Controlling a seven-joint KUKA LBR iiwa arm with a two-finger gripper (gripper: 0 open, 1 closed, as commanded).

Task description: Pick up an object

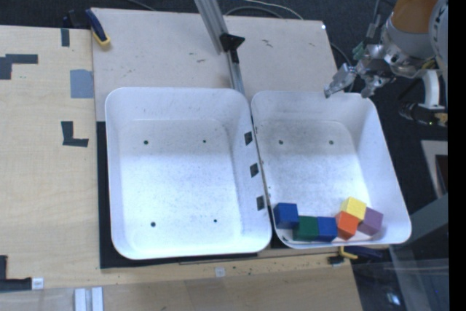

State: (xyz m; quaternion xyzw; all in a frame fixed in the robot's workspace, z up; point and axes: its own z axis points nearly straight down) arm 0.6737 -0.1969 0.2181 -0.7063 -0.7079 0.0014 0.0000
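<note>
Here, your end effector [352, 84] hovers above the far right corner of the shallow white right bin [386, 149], released, grasping nothing; small coloured wooden blocks [328, 222] cluster along that bin's near wall.

The arm [422, 4] gets chopped off by the right edge, so you only get the wrist end. The gripper [353, 81] is small and kinda blurry up by the right bin's [389, 164] far rim, can't make out its fingers. The green block [307, 228] sits partly behind its neighbours. The metal rail [207, 0] runs off the top.
</note>
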